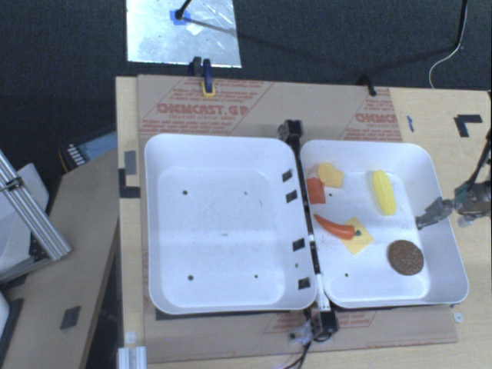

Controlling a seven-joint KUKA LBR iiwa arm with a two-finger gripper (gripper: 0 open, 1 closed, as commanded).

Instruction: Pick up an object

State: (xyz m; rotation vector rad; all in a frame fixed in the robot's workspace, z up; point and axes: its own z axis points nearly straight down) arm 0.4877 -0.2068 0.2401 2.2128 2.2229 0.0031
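Two white bins sit side by side on the bench (254,102), and everything loose is in the right bin (442,206), which fills the lower right of the frame; the left bin (223,229) sits in the middle of the frame, touching it along a dark hinge-like seam. In the right bin's upper left corner an orange chunk (331,175) lies just beside a red-orange block (315,191), the two touching or nearly so. Right of them, apart, a yellow corn cob (383,191) lies upright in the frame, ridged along its length. Toward the middle, a red chilli (334,225) with a green stem end lies slanted, its stem end resting on a flat yellow cheese slice (358,241). A round, speckled brown patty (405,257) sits alone near the lower right corner. The end effector (427,215) pokes in from the right edge, over the bin's right rim, above the patty and right of the corn; it has nothing in its grasp, and I cannot tell how far apart its tips are. At the top of the frame a shiny foil sheet (183,21) lies on the dark floor, and a yellow clamp (207,79) grips the bench's far edge.
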